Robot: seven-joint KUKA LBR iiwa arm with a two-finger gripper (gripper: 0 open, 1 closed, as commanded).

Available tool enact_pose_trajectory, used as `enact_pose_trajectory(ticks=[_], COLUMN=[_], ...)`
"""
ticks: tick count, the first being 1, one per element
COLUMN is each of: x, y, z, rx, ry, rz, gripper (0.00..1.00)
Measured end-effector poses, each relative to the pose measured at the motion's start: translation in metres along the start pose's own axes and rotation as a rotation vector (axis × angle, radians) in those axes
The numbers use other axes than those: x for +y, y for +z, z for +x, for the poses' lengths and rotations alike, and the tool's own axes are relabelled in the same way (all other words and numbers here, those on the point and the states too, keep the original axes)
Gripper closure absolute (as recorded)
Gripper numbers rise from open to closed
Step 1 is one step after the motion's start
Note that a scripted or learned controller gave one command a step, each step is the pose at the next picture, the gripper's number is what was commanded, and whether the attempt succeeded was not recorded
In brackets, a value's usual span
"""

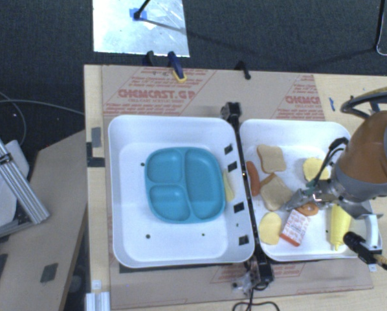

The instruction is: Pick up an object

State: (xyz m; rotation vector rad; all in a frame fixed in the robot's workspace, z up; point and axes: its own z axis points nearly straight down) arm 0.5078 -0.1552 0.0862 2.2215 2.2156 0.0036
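Observation:
The right bin [290, 129] holds several toy foods: a tan bread slice [271, 157], a red sausage [253, 177], a second tan slice [276, 192], a round yellow piece [269, 228], a red and white packet [295, 227], a yellow banana-like piece [339, 225] and a yellow lump [313, 168]. My gripper [297, 201] reaches in from the right, low over the middle of this bin. It sits at the right edge of the second tan slice and just above the packet. A small orange piece [308, 208] lies right beside it.
The left bin [125, 238] holds a blue divided plate [184, 183], with a pale yellow piece [229, 186] at the plate's right edge. A black divider [242, 186] runs between the bins. The arm's orange-banded body [375, 161] covers the right bin's right side.

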Motion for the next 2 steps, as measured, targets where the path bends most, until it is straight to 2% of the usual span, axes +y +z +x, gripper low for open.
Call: enact_pose_trajectory(ticks=[1,2], x=[0.001,0.079], y=[-0.009,-0.104], z=[0.002,0.103], rx=[0.001,0.005], ry=[-0.005,-0.019], rz=[0.001,-0.013], gripper=[1.00,1.00])
